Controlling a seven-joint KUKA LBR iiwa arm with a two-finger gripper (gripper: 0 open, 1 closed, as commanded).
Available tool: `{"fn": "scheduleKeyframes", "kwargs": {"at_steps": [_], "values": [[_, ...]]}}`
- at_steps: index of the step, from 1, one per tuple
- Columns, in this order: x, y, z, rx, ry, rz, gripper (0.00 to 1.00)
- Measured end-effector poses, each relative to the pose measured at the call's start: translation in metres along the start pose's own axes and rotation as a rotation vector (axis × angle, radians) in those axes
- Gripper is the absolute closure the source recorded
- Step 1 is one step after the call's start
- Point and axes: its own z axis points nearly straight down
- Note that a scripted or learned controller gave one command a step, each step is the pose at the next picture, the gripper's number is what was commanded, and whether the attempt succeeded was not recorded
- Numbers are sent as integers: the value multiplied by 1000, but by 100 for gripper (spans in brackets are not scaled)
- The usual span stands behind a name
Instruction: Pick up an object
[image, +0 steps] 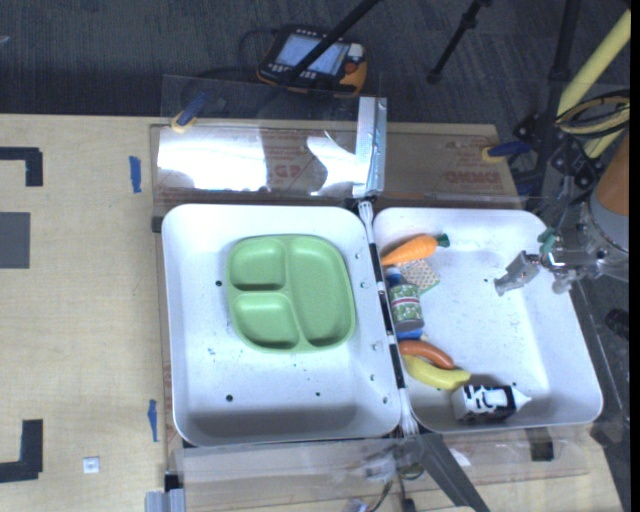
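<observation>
The right bin holds several objects along its left wall. At the top lies a carrot, with a patterned piece just below it and a small can beneath that. Lower down are an orange piece, a yellow banana and a black-and-white toy near the front wall. My gripper hangs over the upper right part of this bin, well apart from all the objects, with nothing seen in it.
The left bin holds a green divided plate. A ridge where the two bins meet runs down the middle. The arm's wrist comes in over the right bin's right rim.
</observation>
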Motion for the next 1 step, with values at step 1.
{"fn": "scheduleKeyframes", "kwargs": {"at_steps": [1], "values": [[45,66,76,-2,-1,-88,0]]}}
